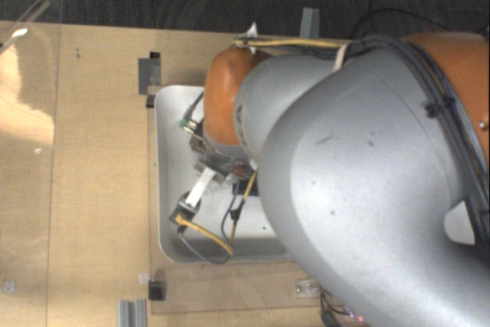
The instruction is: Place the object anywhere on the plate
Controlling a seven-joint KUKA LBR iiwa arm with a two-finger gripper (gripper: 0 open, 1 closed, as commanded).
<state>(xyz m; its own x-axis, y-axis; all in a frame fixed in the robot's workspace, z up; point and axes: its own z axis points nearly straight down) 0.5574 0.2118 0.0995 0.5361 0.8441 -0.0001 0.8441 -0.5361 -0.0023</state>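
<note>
Noted the arm point(360, 165) low over a white bin point(172, 165) on the counter point(84, 188), its bulk covering most of the bin floor. The gripper point(218, 162) sat below the orange band point(226, 99). We could not tell whether it was clenched, released or carrying anything. We could not place the object or the plate beneath the arm. Our judgement: confirm a grasp first, lift clear of the bin wall, then lower level over the plate before letting go.

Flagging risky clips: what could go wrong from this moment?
The arm covers most of the bin, so a miss or drop beneath it could pass unseen from this camera. It also works close to the bin's left wall and might bump it.
</note>
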